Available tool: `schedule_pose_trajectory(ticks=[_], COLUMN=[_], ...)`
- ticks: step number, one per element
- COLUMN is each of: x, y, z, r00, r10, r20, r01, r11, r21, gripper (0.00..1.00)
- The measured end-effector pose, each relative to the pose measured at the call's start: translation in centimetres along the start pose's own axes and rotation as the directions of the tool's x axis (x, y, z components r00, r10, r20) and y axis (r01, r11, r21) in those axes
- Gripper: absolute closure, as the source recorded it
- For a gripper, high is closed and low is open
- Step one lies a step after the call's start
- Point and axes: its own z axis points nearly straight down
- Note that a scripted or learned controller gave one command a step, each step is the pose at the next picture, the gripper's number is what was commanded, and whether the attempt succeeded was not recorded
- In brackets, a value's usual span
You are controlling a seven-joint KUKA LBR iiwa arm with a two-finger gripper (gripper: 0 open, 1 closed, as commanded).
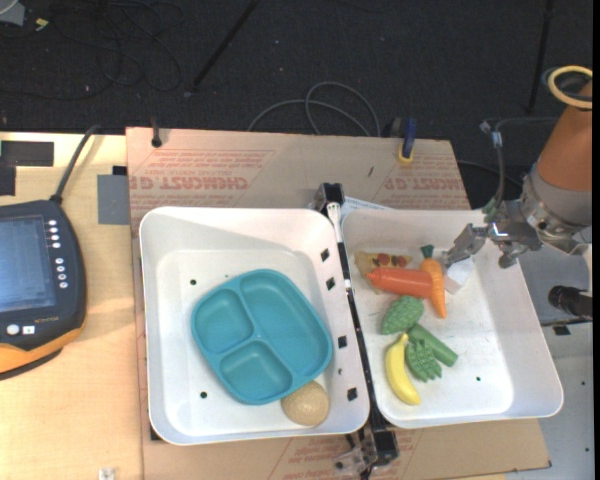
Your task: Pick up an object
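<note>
Looking across the desk (100, 328), we see two white bins side by side on cardboard. The left bin (170, 248) at lower centre carries a teal divided tray (260, 336) with a tan round lump (306, 405) at its lower edge. The right bin (520, 368) holds the pickable toys: an orange carrot (405, 281), a second orange piece (437, 283) crossing it, green leafy pieces (402, 315), and a yellow banana (400, 370) lowest.

At the frame's right edge the arm (570, 158) reaches in, and its tool (467, 243) sits just above the carrot's right end, near the bin's upper part. We cannot tell whether it is released or clenched, and nothing shows between its tips.

We judge the step to be the approach. Next comes lowering onto the carrot and closing.

A dark floor with cables fills the top; a pendant (25, 268) lies at left.
</note>
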Motion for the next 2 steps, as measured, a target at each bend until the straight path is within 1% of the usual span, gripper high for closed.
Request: schedule_pose_trajectory(ticks=[1,2], x=[0.8,6.5], y=[1.1,-0.2], z=[8.8,12.1], r00=[1.000,1.000], r10=[0.001,-0.002], r20=[0.000,-0.001], r01=[-0.001,0.002], r11=[1.000,1.000], r21=[-0.002,0.001], gripper=[0.00,0.00])
